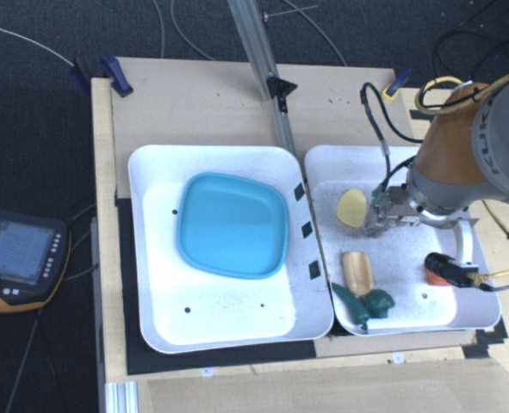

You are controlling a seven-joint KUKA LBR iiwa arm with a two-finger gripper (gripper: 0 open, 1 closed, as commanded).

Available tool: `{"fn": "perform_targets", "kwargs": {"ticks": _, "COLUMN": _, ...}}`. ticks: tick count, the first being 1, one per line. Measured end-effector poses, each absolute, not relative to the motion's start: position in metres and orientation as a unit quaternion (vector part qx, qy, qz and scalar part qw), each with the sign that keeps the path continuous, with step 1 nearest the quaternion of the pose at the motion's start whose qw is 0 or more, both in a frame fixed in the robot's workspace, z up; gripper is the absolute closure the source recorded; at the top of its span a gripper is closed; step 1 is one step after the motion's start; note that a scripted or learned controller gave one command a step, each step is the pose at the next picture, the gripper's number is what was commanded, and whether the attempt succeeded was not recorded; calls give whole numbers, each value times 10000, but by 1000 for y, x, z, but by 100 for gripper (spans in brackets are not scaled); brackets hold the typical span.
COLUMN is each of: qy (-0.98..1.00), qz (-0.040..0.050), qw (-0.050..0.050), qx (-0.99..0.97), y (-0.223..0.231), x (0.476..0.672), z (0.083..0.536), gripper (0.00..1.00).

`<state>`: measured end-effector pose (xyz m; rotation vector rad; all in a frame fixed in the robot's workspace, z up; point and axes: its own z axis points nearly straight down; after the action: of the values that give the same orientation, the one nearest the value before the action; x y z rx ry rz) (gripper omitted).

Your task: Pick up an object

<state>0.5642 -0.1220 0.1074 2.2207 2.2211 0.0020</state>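
Two bins sit side by side — the right bin [323,166] holds a yellow piece [351,207] with the gripper [383,219] just beside it; whether its claw is apart or together cannot be told.

Nothing here can be read: the handheld pendant [17,261] left of the bench has a lit screen, but its contents are too small to read.

two white bins [151,231], one blue plate [233,224], one yellow piece [351,207], one tan block [357,272], one green object [368,303]
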Motion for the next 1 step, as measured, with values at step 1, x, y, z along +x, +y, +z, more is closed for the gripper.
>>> {"fn": "perform_targets", "kwargs": {"ticks": 1, "qy": 7071, "qz": 14, "qw": 19, "qx": 7071, "y": -128, "x": 571, "z": 166, "gripper": 100}}
